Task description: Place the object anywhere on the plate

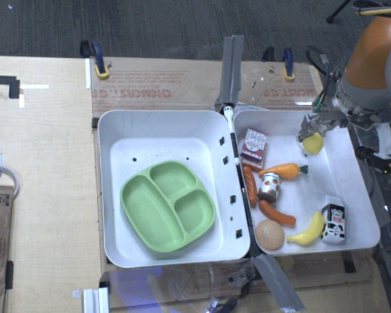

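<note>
- Plate point(167, 205): green, three compartments, lying tilted in the left bin point(117, 142); nothing on it, so the task is not yet done.
- Right bin point(358, 175): holds a box point(253, 145), sausage point(249, 182), jar point(269, 186), carrot point(283, 170), a second sausage point(277, 212), a round bun-like item point(270, 234), banana point(307, 229) and a small carton point(334, 222).
- Lemon point(313, 143): the likely object, at the right bin's upper area, directly under the gripper point(311, 131).
- Handling, as judged: a small toy fruit, probably light and stiff, with a smooth rounded skin that may slip; best taken across its middle.
- Gripper state: the fingers appear closed about the lemon's top, touching it. Whether it is lifted or resting on the floor cannot be told.
- Obscured: the fingertips merge with the lemon; the arm point(371, 51) is cut off at the right edge.
</note>
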You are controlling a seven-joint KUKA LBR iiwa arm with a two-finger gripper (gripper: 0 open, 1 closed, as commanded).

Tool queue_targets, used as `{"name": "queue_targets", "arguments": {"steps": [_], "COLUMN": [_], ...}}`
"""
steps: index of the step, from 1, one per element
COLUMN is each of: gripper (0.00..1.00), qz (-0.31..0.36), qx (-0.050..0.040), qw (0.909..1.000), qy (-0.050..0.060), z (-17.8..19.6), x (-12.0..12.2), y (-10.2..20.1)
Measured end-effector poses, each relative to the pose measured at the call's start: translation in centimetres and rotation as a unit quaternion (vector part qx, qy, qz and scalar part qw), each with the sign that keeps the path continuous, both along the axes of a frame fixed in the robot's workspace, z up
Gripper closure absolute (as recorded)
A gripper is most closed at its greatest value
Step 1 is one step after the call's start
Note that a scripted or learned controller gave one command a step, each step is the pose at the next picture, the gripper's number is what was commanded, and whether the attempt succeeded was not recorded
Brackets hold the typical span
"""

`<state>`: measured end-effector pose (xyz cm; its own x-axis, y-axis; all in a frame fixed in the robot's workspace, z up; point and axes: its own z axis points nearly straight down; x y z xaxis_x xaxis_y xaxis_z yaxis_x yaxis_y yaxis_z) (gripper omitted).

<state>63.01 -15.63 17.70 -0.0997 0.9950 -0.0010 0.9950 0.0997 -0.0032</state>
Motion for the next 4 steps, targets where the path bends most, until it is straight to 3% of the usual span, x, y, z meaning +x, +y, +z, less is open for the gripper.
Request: {"name": "queue_targets", "arguments": {"steps": [1, 2, 3, 4], "gripper": [1.00, 1.00, 1.00, 1.00], "qz": [0.024, 0.085, 0.172, 0.167], "qx": [0.0006, 0.0006, 0.0006, 0.0001], "qw": [0.9997, 0.9964, 0.9851, 0.9859], "qy": [0.001, 0.001, 0.001, 0.001], "z": [1.3, 1.2, 2.8, 1.6], "x": [-7.3, -8.7, -11.4, -11.6], "y": [10.2, 16.0, 22.2, 29.0]}}
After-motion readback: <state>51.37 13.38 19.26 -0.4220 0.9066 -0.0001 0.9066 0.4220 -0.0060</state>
